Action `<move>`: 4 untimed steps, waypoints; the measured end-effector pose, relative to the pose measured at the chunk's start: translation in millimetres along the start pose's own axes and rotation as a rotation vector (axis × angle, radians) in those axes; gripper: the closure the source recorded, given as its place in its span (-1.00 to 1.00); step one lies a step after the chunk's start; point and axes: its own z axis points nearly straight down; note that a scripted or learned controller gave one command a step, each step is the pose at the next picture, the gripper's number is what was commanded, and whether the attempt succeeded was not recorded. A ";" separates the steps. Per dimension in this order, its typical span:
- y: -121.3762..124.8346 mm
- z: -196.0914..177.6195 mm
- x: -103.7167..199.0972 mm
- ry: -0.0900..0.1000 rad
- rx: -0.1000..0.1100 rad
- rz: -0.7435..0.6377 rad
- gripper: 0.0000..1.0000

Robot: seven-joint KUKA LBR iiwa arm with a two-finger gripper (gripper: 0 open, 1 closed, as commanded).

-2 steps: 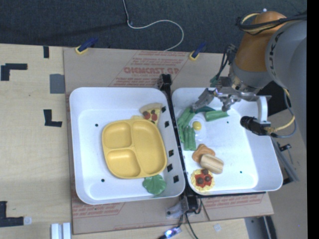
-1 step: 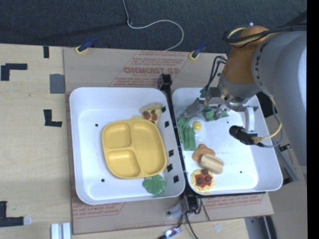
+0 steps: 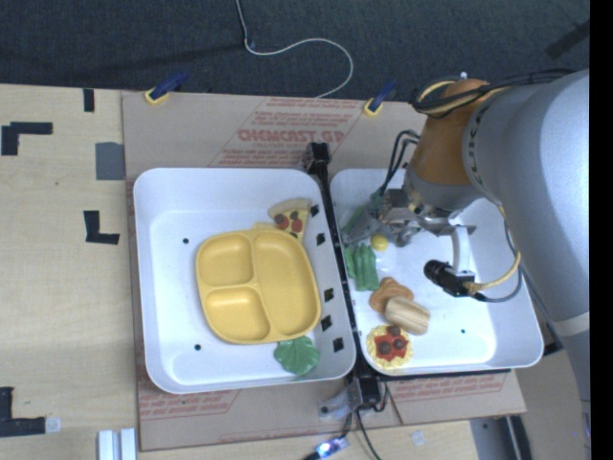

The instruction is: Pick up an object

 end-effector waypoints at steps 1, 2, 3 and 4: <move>1.3 -13.5 0.7 0.001 -0.004 -0.001 1.00; -2.8 -56.6 -2.9 0.001 -0.007 0.001 1.00; -2.3 -120.4 -3.4 0.000 -0.012 0.000 1.00; -2.0 -137.8 -2.8 0.001 -0.007 0.000 1.00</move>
